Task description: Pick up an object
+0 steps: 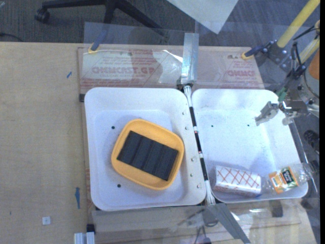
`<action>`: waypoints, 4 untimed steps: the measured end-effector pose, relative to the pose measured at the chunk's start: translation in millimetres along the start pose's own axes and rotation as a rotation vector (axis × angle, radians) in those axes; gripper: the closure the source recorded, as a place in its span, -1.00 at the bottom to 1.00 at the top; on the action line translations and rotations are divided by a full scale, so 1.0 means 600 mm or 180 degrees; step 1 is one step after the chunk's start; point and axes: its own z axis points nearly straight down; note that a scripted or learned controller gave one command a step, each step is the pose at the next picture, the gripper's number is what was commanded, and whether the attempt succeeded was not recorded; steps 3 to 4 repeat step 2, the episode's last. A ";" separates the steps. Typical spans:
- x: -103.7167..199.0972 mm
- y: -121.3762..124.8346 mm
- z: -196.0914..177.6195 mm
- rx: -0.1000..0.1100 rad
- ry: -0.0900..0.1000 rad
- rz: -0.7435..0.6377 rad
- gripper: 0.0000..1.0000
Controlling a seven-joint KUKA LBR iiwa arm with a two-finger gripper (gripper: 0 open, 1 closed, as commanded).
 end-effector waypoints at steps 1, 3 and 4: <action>-0.048 -0.116 0.246 -0.0007 -0.0002 -0.0159 -1.00; -0.070 -0.130 0.184 -0.0011 -0.0007 0.0026 -1.00; -0.070 -0.130 0.184 -0.0011 -0.0007 0.0026 -1.00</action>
